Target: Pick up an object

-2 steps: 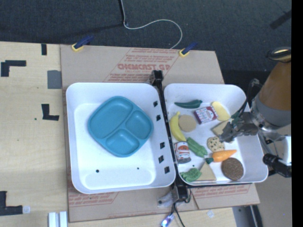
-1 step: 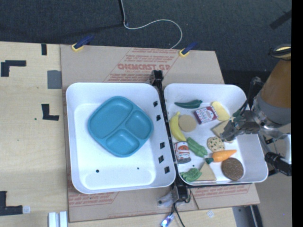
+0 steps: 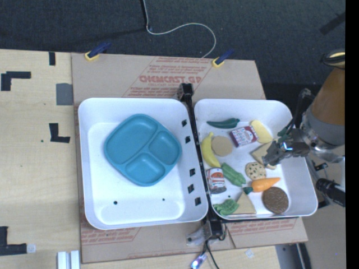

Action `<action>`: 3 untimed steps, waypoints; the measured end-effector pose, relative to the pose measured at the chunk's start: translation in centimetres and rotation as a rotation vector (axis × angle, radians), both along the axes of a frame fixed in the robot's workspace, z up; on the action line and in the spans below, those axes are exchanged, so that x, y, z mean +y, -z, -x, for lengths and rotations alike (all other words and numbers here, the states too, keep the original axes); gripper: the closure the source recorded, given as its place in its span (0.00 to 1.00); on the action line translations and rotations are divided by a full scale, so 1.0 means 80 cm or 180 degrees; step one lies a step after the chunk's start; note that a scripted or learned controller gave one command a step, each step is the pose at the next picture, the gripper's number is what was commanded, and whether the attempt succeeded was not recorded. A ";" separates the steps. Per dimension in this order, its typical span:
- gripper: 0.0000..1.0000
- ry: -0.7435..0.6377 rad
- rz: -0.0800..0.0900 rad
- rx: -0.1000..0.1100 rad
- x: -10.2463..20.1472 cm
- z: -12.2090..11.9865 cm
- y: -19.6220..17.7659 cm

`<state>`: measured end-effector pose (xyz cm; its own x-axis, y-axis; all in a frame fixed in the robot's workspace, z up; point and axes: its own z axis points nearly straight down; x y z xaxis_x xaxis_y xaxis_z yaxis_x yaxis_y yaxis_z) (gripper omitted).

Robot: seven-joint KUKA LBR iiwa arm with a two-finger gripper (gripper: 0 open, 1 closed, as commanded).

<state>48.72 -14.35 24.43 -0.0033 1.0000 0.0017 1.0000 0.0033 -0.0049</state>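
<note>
Plate (image 3: 143,149) in left bin (image 3: 90,167), food (image 3: 241,167) in right bin (image 3: 305,200)

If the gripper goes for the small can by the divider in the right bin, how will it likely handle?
The can looks rigid, so it should hold shape. It lies on its side, so a nudge may roll it. The banana and divider crowd it, leaving the gripper little finger room.

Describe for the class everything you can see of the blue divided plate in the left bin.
The blue divided plate is a light blue, rounded square that looks like plastic, with three sunken compartments. It lies flat and face up on the floor of the left bin, turned at a slant to the bin's walls, toward its upper middle. Nothing lies on it or touches it apart from the bin floor beneath.
</note>
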 end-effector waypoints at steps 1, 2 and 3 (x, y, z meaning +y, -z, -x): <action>1.00 -0.0007 -0.0003 0.0003 0.081 0.006 0.050; 1.00 -0.0027 -0.0008 0.0004 0.211 0.006 0.077; 1.00 0.0003 0.0003 -0.0045 0.201 0.003 -0.055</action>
<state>48.49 1.77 28.82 -0.0023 1.0000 0.0006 1.0000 0.0023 0.0093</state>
